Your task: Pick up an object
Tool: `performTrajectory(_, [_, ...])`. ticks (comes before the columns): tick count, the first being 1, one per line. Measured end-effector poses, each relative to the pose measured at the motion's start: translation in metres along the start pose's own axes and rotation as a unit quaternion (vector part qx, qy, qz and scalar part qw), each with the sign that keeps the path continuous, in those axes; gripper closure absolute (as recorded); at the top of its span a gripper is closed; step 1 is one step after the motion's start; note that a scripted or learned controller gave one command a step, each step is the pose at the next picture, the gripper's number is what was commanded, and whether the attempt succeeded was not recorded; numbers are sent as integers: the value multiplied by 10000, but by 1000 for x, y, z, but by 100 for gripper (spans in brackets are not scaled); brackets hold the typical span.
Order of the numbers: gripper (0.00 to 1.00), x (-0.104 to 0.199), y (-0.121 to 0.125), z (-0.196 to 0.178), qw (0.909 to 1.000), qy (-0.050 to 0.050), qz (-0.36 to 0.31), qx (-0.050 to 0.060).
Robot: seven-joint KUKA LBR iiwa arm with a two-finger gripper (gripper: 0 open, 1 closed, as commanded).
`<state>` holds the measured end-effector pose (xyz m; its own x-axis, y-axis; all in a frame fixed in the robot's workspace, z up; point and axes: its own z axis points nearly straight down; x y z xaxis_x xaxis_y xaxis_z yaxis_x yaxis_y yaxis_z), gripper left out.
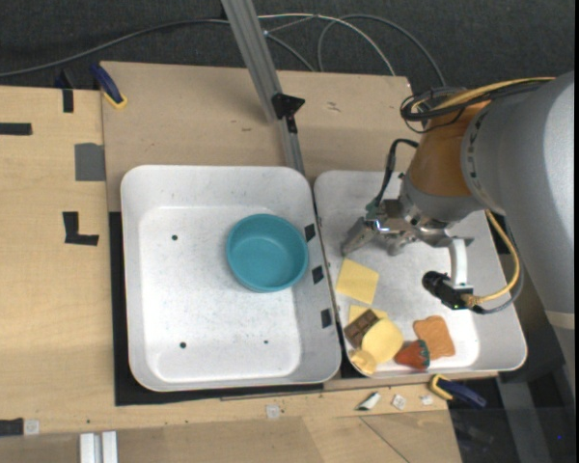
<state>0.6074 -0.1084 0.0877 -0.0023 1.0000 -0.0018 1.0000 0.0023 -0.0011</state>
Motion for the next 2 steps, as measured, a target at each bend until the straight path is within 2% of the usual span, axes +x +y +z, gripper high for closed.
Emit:
performTrajectory(1, [100, 1, 0, -11, 10000, 9, -4, 5])
performTrajectory(2, [100, -6, -1, -56, 10000, 6, 9, -19])
